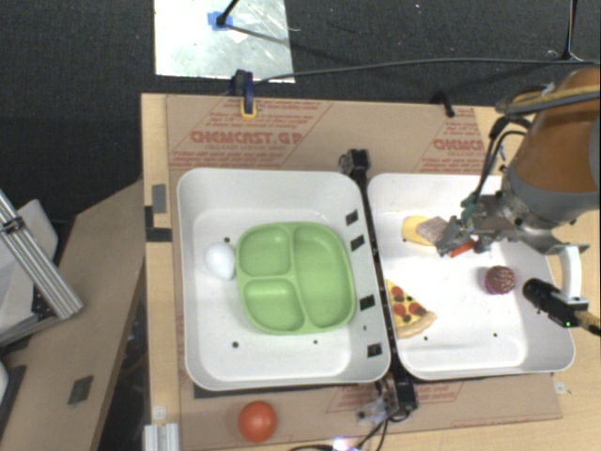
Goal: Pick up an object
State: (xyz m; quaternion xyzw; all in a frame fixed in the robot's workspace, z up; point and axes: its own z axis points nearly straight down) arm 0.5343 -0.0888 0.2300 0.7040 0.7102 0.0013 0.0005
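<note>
Currently arm reaches in from rt, wrist bent low over rt bin. Gripper sits at yellow item near bin's back-left; finger state: can't tell. Purple ball just beside; pizza slice front-left.

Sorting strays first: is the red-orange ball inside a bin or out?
Out. The red-orange ball lies on the brown board in front of the left bin, beyond its near rim.
</note>
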